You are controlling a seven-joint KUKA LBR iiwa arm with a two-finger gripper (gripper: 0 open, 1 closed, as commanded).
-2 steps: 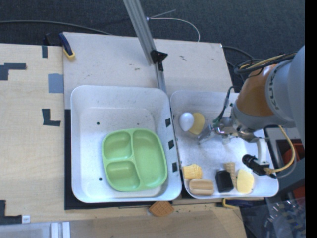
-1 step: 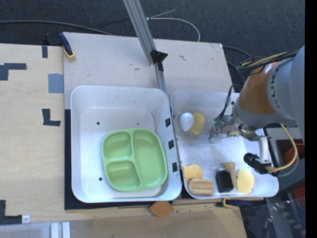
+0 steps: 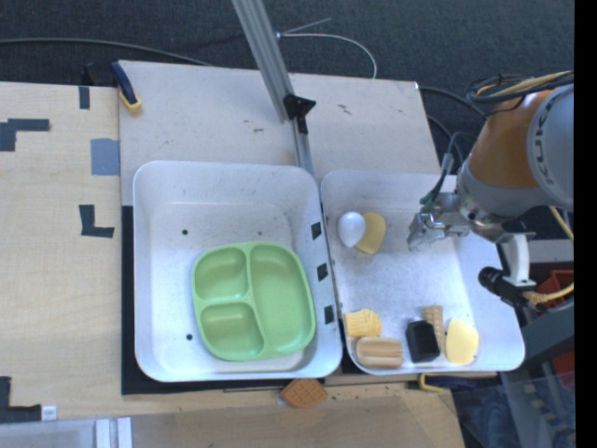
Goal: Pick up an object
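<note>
My gripper (image 3: pixel 423 232) hangs over the right bin (image 3: pixel 401 273), near its right side, above bare floor. Nothing shows between its fingers. To its left lie a white egg-shaped object (image 3: pixel 350 228) and a yellow piece (image 3: pixel 371 233) touching it. Along the bin's front edge sit a yellow waffle piece (image 3: pixel 363 323), a tan bread roll (image 3: pixel 379 351), a black block (image 3: pixel 422 341), a tan cone-like piece (image 3: pixel 433 316) and a pale yellow lemon-like object (image 3: pixel 461 341).
The left bin (image 3: pixel 159 250) holds a green divided plate (image 3: pixel 253 299). A grey metal pole (image 3: pixel 266 45) slants over the bench toward the bins' shared wall. A waffle-patterned cookie (image 3: pixel 303 393) lies on the bench in front of the bins.
</note>
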